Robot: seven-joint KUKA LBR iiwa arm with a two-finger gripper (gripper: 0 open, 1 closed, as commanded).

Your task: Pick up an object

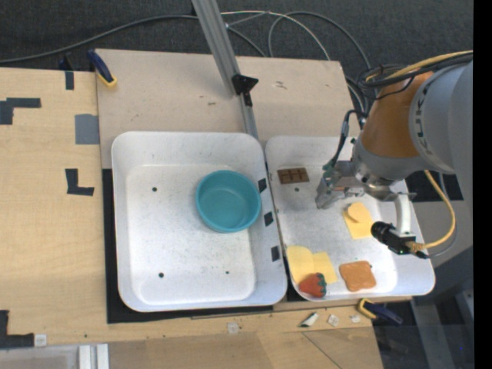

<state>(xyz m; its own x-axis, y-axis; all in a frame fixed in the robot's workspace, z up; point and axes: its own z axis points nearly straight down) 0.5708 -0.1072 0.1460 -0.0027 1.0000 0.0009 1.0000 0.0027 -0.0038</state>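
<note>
I see hand (329, 194) low in right bin (307, 229) | grip: I cannot tell | yellow slice (358, 220) just beside

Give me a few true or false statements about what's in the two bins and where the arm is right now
1. A teal bowl sits in the left bin. True.
2. The brown chocolate piece lies in the left bin. False: it lies in the right bin.
3. The gripper is over the right bin. True.
4. The strawberry is at the right bin's far edge. False: it is at the near edge.
5. An orange cracker lies in the right bin. True.
</note>
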